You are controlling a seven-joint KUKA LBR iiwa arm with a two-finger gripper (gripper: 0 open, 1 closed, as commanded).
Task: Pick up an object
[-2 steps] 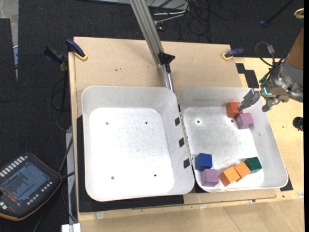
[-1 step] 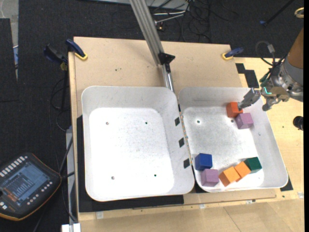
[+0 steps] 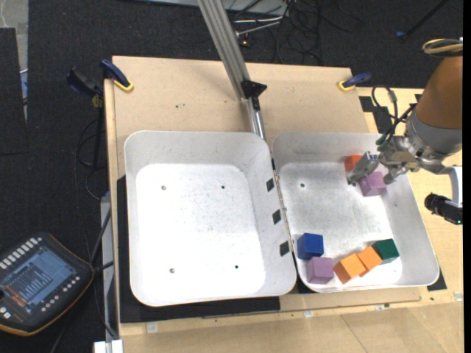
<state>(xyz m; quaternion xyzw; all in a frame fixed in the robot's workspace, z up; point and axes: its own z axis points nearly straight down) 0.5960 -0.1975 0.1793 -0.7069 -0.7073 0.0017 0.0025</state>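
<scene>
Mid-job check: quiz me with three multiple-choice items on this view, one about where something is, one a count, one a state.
1. Where do the cubes lie?
A. all in the left bin
B. all in the right bin
C. split between both bins

2. How many purple cubes are in the right bin?
A. one
B. two
C. four

3. What is the state of the blue cube?
A. resting on the bin floor
B. lifted in the air
C. lying on the bench outside the bins

Answers: 1 B, every cube sits inside the right bin. 2 B, one purple cube lies by the gripper and another purple cube at the near edge. 3 A, the blue cube rests on the floor, far from the gripper.
</scene>
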